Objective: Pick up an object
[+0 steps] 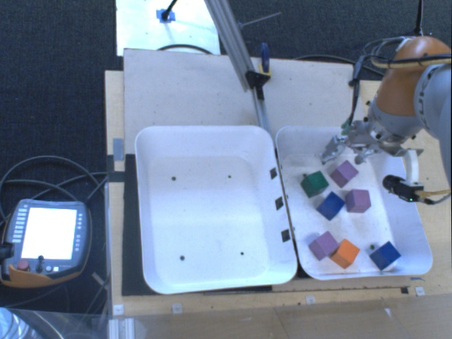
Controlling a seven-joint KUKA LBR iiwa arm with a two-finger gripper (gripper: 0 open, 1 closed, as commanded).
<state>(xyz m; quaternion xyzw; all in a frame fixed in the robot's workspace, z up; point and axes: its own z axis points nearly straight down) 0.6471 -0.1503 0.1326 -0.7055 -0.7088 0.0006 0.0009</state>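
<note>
Nothing picked up yet

The gripper (pixel 347 149) hangs open, holding nothing, by the right bin's (pixel 408 263) back edge, above a purple block (pixel 345 173); grabbing is left.

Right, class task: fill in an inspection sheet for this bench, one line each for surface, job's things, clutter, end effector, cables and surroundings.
Surface: pale bench bearing a left bin and a right bin.
Job's things: in the right bin, one green cube, three purple cubes, two blue cubes, one orange cube.
Clutter: nothing seen.
End effector: end effector over the right bin's far end, by the nearest purple cube; holds nothing visible.
Cables: black cables loop on the floor; more at the arm's wrist.
Surroundings: teach pendant, dark carpet, metal pole.
</note>
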